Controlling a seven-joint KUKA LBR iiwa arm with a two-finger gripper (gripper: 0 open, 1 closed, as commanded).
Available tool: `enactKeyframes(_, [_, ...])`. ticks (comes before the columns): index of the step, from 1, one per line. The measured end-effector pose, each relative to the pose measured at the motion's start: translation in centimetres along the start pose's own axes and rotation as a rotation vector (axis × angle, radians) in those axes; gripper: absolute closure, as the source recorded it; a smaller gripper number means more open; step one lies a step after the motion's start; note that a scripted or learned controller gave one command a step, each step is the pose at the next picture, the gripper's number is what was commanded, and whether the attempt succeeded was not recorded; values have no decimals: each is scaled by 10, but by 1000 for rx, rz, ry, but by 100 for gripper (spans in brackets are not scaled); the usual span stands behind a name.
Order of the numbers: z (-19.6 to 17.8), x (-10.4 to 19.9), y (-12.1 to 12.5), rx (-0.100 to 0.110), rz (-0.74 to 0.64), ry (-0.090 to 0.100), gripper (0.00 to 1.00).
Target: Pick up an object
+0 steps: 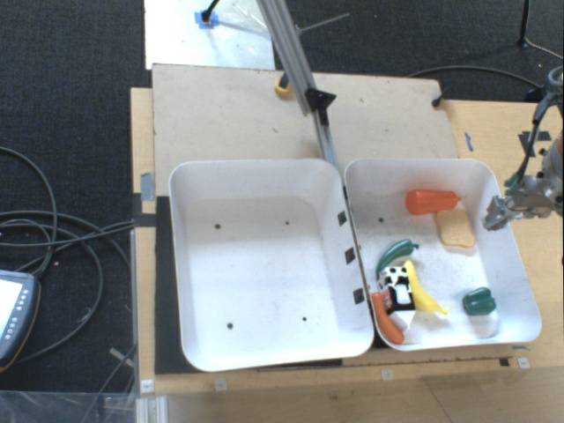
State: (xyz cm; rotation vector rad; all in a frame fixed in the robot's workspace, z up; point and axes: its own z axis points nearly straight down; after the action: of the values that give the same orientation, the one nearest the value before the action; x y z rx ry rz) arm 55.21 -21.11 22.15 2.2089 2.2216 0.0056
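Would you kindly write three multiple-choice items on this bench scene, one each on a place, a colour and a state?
1. Where do the toys lie?
A. left bin
B. right bin
C. bench top

2. What colour is the toy nearest the far wall of that bin?
A. orange
B. blue
C. black

3. How does the hand stand?
A. deep in the left bin
B. at the right bin's right rim
C. over the cables

Answers:
1 B, the banana and the rest lie in the right bin.
2 A, the orange toy.
3 B, the hand is at that rim.

Even bright light, perhaps slightly soft
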Motion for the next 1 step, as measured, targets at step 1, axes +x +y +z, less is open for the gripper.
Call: enactKeyframes(1, [-54, -1, 2, 1, -1, 0, 100])
